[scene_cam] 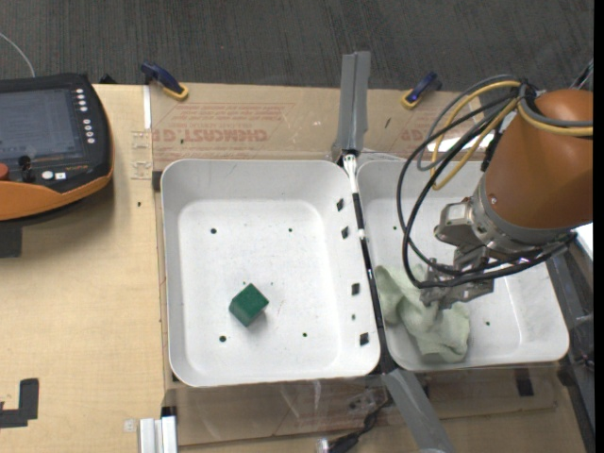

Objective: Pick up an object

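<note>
A green cube (249, 305) was seen lying alone in the left bin (189, 253), near its front. In the right bin (538, 343) a crumpled pale cloth (429, 327) was lying at the front left corner. The gripper (451, 293) was placed directly over this cloth; its state could not be told. A control tablet (47, 140) was lying on the bench, well apart at the left.

Green cube (249, 305) in left bin (189, 253), gripper (445, 295) over pale cloth (425, 324) — right bin (528, 343)
</note>
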Tool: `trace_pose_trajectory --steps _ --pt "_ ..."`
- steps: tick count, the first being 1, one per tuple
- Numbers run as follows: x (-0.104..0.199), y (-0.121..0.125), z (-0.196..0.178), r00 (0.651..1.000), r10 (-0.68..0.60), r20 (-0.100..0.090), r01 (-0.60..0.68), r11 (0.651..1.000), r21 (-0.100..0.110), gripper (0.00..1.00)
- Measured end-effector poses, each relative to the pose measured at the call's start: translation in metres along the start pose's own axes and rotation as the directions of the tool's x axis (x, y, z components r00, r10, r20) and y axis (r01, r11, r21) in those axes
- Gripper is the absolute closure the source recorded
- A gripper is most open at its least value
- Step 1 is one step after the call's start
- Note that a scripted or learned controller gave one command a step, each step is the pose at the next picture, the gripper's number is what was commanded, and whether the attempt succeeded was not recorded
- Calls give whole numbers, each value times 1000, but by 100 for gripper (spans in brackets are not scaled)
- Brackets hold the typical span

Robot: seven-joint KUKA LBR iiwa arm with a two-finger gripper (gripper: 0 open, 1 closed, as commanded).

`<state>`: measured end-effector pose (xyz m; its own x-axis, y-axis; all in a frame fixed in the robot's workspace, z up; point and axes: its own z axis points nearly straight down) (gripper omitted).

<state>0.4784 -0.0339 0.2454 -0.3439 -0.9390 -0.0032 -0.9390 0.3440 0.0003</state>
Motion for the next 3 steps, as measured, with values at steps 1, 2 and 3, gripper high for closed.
trace_pose_trajectory --steps 1,2,3 --pt "-28 10 -19 950 -314 1 314 950 1 100" --pt "-35 3 0 837 -547 2 547 837 -3 100" --pt "-55 21 41 650 -760 3 760 650 -3 100"
